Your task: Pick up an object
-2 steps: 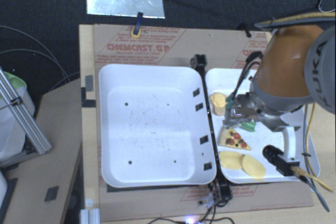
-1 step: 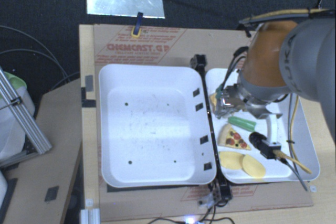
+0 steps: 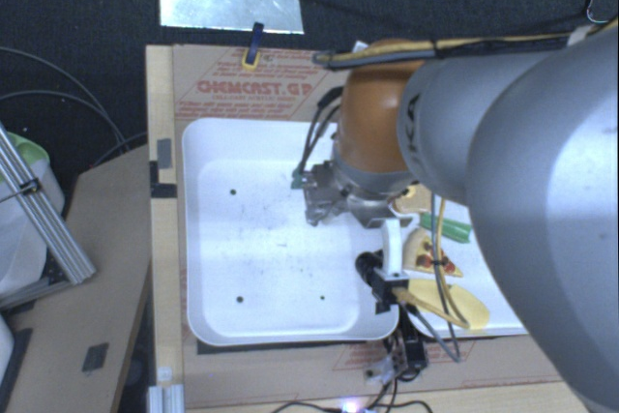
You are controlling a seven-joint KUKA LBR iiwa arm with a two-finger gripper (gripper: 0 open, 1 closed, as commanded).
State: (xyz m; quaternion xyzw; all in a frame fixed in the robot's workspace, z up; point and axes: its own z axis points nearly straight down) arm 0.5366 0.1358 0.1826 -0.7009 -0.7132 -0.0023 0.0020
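While the arm hangs over the bins' junction, its fingers — hidden — cannot be judged.

Two white bins; one arm.

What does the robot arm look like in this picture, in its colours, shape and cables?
The arm is thick and rounded, with a smooth grey shell. Above the wrist runs a glossy orange band. Below the band sits a grey metal ring. Thin black cables loop down the side of the band to the wrist. Lower down hang a white bracket and a black part.
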